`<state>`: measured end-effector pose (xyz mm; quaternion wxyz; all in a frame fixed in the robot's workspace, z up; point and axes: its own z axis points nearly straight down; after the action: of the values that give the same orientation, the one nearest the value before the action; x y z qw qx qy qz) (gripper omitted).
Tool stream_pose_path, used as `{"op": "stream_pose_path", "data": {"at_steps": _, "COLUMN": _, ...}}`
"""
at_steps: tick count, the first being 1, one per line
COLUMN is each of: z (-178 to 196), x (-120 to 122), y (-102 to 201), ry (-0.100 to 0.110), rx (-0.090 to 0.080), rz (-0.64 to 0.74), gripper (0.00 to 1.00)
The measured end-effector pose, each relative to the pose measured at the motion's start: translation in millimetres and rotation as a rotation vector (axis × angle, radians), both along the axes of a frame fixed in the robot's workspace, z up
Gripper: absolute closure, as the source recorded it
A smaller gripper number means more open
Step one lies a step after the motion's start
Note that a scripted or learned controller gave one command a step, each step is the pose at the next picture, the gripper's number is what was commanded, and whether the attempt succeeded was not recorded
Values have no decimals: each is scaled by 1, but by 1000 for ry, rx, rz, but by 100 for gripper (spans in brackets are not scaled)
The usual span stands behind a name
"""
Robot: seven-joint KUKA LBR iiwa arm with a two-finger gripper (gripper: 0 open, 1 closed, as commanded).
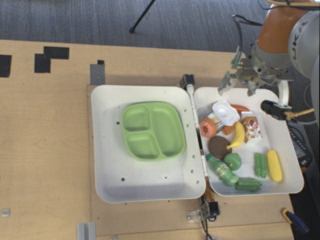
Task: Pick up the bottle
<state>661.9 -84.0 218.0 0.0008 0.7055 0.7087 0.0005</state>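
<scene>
You had the two-finger gripper (239,84) hanging over the far rim of the right-hand shallow white bin (292,184), below the grey arm's orange band (280,24). Its two fingers stood apart with nothing between them.

The thing you wanted, the small green plastic bottle (221,169), lay on its side in that same bin, at the near left corner, close against the wall that divides the two bins. So from the gripper the bottle sat toward the camera and a little to the left, clear across the bin. Its long axis ran on a diagonal, from upper left down to lower right in the camera view, so a grasp would, I judge, have needed the fingers turned across that line.

You also had crowding to mind: the dark brown round toy (218,146) touched or nearly touched the bottle's upper end, the round green vegetable toy (233,160) lay just beside it, and a dark green ridged cucumber-like toy (248,185) sat just off its lower end.
</scene>
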Motion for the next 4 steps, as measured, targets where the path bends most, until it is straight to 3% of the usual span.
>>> {"op": "stream_pose_path", "data": {"at_steps": 1, "z": 11, "x": 1, "y": 1, "ry": -4, "rx": 0, "rz": 4, "gripper": 100}}
{"op": "stream_pose_path", "data": {"at_steps": 2, "z": 118, "x": -70, "y": 27, "ry": -4, "rx": -1, "rz": 146, "gripper": 100}}
{"op": "stream_pose_path", "data": {"at_steps": 3, "z": 255, "x": -80, "y": 63, "ry": -4, "rx": -2, "rz": 572, "gripper": 100}}
{"op": "stream_pose_path", "data": {"at_steps": 4, "z": 152, "x": -95, "y": 71, "ry": -1, "rx": 0, "rz": 317, "gripper": 100}}
